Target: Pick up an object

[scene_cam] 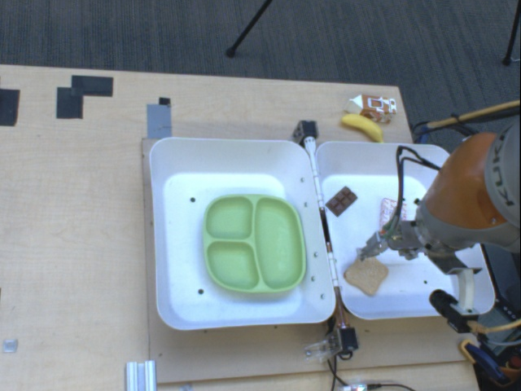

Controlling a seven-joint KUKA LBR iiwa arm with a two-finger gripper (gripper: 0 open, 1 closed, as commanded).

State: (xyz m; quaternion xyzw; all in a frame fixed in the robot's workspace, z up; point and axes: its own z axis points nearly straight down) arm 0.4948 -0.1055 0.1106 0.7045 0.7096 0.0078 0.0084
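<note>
At lower right of the frame, the gripper [376, 251] hovers over the toast slice [366, 278], presumably descending next.

the arm [476, 194] comes in from the right, its orange band bulging large above the grey wrist, which bends down and to the left. the gripper [373, 251] hangs low at the end of it, pointing left; its tip is too small and dark to read clearly.
</note>
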